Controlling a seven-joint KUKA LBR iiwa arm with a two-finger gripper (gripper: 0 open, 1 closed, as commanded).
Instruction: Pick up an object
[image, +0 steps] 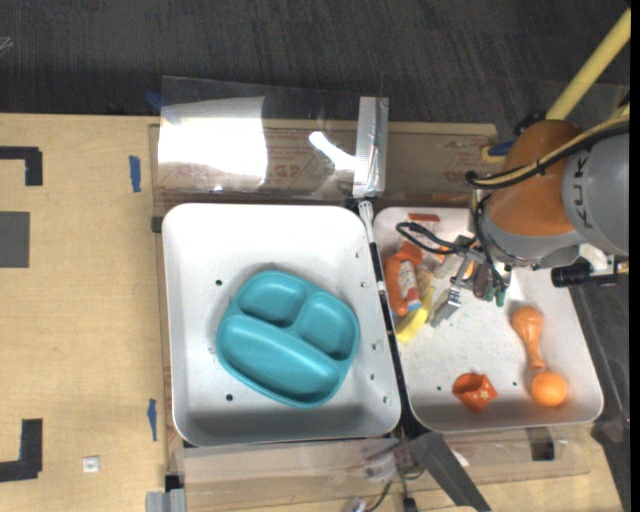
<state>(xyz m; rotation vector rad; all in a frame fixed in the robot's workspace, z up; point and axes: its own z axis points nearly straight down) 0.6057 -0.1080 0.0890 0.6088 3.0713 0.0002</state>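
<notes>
A pale wooden bench (80, 300) is seen at the far left, marked with black tape corners and short blue tape strips. Behind the bins, a sheet of clear plastic (260, 150) is taped over cardboard.

The left bin (190, 240) is occupied by a teal divided plate (287, 335), which is laid flat near the bin's middle and turned at a slant, with two small compartments toward the rear and one long compartment toward the front.

Just across the shared rim, in the right bin (580, 390), an orange bottle-like object (404, 283) is found against the left wall, and a yellow banana-shaped piece (411, 322) is placed just below it, touching or nearly touching it. Near the front of this bin, a small orange-red cup-like object (474, 390) is seen. To its right, an orange dumbbell-shaped toy (537, 358) is laid lengthwise, its larger ball toward the front.

The gripper (462, 290) is positioned low over the rear part of the right bin, just right of the bottle and banana piece, among dark cables. Nothing can be made out between its fingers, and whether the jaws are spread or closed cannot be told. The grey arm with its orange band (535, 190) is extended in from the right.
</notes>
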